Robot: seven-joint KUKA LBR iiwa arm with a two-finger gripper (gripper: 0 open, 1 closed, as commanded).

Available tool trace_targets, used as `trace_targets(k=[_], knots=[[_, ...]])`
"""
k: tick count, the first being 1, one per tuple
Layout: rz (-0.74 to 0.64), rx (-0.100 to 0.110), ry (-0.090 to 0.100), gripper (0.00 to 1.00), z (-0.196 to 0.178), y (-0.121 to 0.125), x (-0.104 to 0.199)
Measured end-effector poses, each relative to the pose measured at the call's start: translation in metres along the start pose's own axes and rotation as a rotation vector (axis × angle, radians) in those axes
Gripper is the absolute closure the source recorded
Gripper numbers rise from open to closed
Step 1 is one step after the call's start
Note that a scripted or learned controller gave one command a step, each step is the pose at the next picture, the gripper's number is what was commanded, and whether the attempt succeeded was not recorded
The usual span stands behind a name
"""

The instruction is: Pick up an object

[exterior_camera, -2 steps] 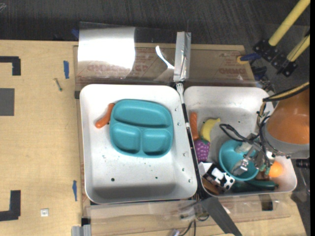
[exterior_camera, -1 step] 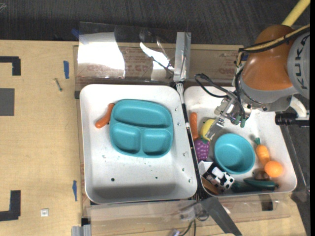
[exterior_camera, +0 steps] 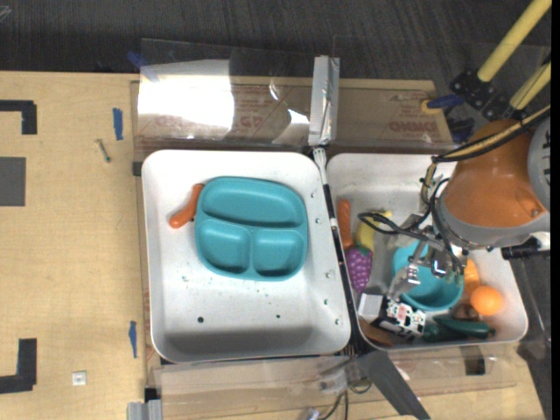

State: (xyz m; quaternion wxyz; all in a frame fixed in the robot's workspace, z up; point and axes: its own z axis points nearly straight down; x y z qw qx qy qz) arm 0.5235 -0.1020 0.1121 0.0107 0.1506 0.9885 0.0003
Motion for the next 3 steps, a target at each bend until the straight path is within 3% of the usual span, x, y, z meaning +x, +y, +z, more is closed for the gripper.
trace_targets(k=[1, 2, 3], knots=[[0.049, -0.005, -0.022, 0.00, -0.007, -0.014, 0.028], [0.073, 0.000, 0.003, 0.00, 0.023, -0.019, -0.003], [0.244, 0.003, 0.006, 0.00, 0.022, -0.006, 0.007]])
